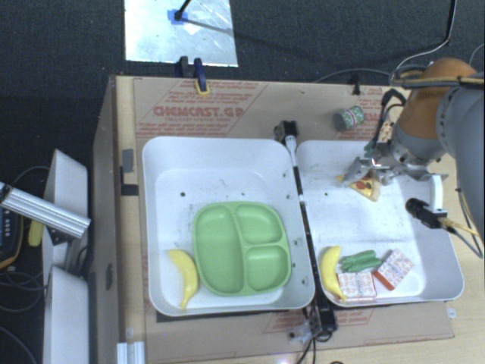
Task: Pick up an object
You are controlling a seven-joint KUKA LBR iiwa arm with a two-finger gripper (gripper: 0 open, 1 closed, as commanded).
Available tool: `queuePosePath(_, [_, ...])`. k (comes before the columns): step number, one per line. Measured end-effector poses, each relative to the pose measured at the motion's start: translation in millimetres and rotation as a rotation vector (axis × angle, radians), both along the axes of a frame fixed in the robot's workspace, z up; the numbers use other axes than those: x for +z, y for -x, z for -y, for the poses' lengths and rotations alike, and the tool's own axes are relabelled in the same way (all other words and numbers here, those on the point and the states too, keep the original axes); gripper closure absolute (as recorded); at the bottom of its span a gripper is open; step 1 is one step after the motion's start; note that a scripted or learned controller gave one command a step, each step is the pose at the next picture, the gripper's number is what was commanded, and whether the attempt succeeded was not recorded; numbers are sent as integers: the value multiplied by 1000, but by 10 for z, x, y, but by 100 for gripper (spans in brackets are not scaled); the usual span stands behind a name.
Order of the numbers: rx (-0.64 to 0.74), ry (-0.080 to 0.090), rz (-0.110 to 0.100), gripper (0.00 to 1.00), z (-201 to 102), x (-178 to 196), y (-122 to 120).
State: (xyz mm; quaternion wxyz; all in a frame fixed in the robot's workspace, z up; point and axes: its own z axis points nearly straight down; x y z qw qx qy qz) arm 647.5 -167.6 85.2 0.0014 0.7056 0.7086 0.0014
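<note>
My gripper (361, 173) hangs over the upper part of the right bin (394, 226), reaching in from the right. A small yellow and red toy food piece (367, 189) lies right under it, touching or nearly touching the tip. At the right bin's front edge lie a yellow banana (329, 270), a green pea pod (358, 261), a pale pink-and-white packet (356, 284) and a red-and-white packet (394, 269). In the left bin (220, 165) sit a green divided plate (242, 247) and a second banana (184, 277).
A small green can (350, 117) lies on the cardboard bench behind the right bin. A black divider clamp (287, 132) sits at the back between the bins. The bin walls rise around both groups of objects.
</note>
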Motion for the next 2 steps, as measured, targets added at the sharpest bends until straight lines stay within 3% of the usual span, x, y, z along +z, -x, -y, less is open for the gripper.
queuePosePath(1, [3, 1, 0, 100, 9, 111, -4])
queuePosePath(2, [1, 0, 1, 100, -733, 1062, 262])
